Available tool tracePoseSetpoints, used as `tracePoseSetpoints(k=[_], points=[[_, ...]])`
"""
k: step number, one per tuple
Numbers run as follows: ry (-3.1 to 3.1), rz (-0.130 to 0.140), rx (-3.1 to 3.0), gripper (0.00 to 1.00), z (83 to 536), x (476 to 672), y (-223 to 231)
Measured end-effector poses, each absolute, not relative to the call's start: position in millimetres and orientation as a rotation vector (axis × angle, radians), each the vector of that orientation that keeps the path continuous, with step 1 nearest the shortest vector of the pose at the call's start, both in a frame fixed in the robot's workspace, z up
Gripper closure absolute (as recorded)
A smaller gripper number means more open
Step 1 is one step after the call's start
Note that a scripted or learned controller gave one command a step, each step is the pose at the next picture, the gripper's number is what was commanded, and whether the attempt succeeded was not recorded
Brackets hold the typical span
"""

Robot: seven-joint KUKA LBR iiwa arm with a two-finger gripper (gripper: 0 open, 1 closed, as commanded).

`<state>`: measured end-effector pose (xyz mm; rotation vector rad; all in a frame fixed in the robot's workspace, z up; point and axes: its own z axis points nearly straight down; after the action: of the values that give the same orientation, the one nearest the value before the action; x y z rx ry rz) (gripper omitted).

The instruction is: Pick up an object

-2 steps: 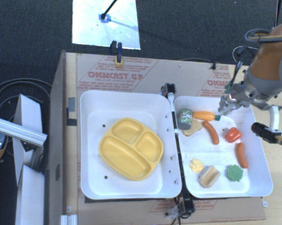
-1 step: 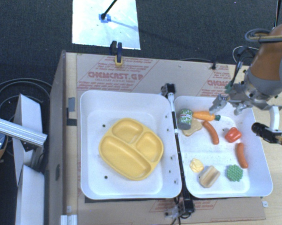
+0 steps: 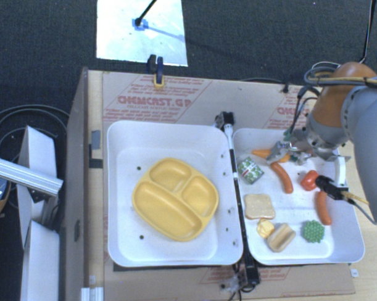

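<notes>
Cardboard sheet underlies two white bins on dark carpet. Gripper hovers over the right bin's far edge near a carrot; its grip can't be made out.

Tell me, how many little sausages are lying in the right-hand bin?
2. One sausage lies slantwise near the bin's middle, right of the green-and-white packet. The other sausage lies by the right wall, above the broccoli. The arm could hide more.

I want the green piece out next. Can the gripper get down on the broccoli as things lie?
Probably yes. The broccoli lies apart from the sausage and bun, nothing covers it, and the gripper is over the same bin.
</notes>
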<state>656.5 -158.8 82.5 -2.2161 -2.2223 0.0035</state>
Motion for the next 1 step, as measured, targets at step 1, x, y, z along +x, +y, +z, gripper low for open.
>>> tracePoseSetpoints(k=[1], points=[[-2.224, 0.016, -2.206, 1.00, 92.3, 654.9, -160.0]])
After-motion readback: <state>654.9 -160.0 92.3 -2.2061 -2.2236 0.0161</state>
